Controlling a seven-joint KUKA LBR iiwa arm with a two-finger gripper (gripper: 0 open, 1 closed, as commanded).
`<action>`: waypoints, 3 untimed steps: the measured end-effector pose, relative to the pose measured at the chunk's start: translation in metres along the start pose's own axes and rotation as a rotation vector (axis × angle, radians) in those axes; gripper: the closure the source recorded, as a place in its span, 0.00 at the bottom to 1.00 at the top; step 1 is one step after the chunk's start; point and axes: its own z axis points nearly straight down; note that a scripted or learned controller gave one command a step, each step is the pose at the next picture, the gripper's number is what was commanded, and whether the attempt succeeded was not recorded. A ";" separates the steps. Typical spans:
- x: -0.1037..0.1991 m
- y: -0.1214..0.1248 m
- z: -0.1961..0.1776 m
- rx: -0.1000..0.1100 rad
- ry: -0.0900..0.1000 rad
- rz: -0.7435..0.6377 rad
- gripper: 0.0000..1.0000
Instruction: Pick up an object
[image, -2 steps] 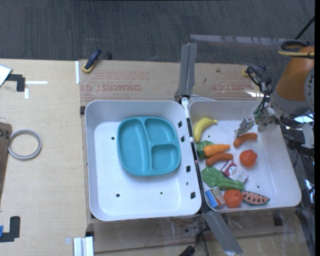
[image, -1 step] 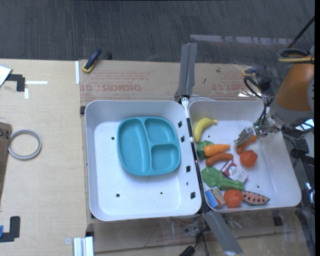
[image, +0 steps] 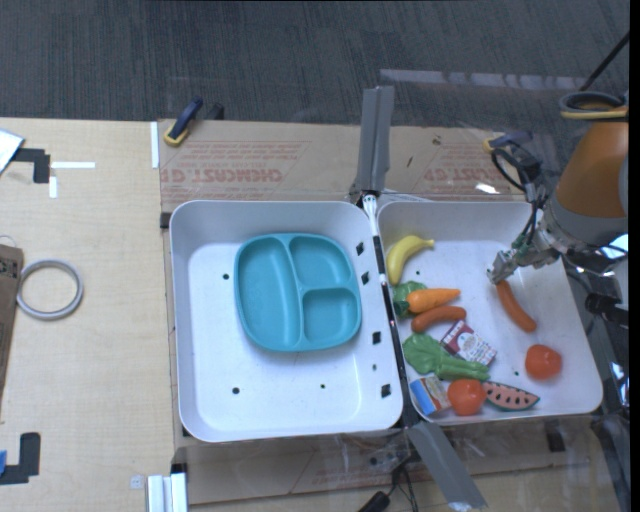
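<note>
One gripper (image: 507, 268) low in right bin (image: 580, 400), fingers' opening indiscernible, tips just above sausage (image: 517, 307).

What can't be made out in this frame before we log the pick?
- Gripper, camera view: too small and blurred to tell the state of the jaws, or whether it touches the sausage beneath it.
- Arm: cut off by the right edge.
- Small carton: label too small to read.
- Blue-labelled packet: partly covered by a tomato, contents unclear.
</note>
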 end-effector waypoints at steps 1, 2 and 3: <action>0.037 0.034 -0.113 0.002 0.001 -0.041 1.00; 0.037 0.034 -0.112 0.003 0.001 -0.040 0.00; 0.031 -0.028 -0.050 0.004 0.003 -0.204 0.00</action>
